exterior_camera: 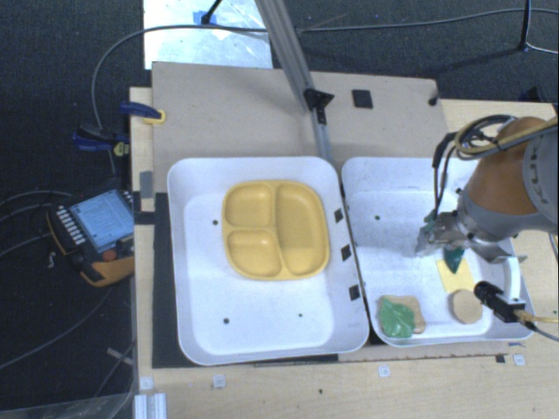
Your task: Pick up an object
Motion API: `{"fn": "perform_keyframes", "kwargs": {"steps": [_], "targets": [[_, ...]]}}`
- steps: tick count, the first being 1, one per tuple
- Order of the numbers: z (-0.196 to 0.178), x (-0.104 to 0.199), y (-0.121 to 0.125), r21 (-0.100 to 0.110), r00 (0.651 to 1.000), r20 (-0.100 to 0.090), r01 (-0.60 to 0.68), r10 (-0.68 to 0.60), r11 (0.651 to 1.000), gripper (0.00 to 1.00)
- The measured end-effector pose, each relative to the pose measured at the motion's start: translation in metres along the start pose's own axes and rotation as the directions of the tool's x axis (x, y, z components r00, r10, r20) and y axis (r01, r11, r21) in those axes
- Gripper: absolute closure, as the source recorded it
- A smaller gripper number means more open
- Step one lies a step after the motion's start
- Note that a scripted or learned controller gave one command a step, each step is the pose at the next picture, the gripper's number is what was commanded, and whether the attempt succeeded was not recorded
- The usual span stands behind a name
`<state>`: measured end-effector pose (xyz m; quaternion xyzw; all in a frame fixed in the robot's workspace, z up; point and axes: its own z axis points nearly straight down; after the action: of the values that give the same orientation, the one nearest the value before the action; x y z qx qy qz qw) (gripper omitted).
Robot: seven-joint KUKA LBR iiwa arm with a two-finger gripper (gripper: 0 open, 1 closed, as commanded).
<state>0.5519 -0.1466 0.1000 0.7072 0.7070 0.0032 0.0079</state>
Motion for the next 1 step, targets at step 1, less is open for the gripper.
{"fn": "perform_keyframes", "kwargs": {"steps": [1], "targets": [[-0.0479,0.0083,0.0029,0.011,1.0,-0.006,0.006,-0.006,1.0,1.0]]}}
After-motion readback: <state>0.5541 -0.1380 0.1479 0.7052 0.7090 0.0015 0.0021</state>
